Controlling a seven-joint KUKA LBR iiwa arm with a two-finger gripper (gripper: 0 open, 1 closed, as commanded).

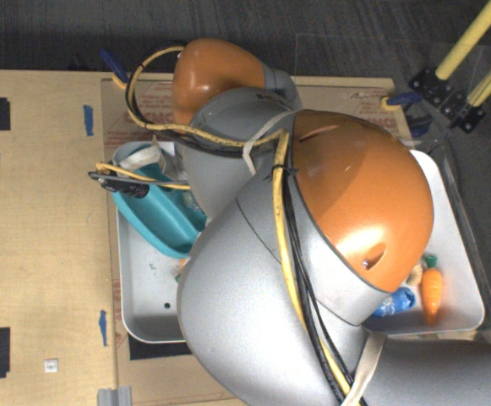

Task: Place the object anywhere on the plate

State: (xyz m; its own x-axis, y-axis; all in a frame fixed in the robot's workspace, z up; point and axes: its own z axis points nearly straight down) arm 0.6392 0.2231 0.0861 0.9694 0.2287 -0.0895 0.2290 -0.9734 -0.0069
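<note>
The table [34, 252] is tan board marked with black patches and blue tape. Two shallow white bins rest on it: left bin [144, 307], right bin [460, 252].

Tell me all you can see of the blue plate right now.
The plate is teal-blue, smooth and plastic-looking, with a raised rim. It sits tilted in the left bin, near the far-left corner. The arm covers its right part, and a yellow cable crosses above its upper edge. What lies on it is hidden.
</note>
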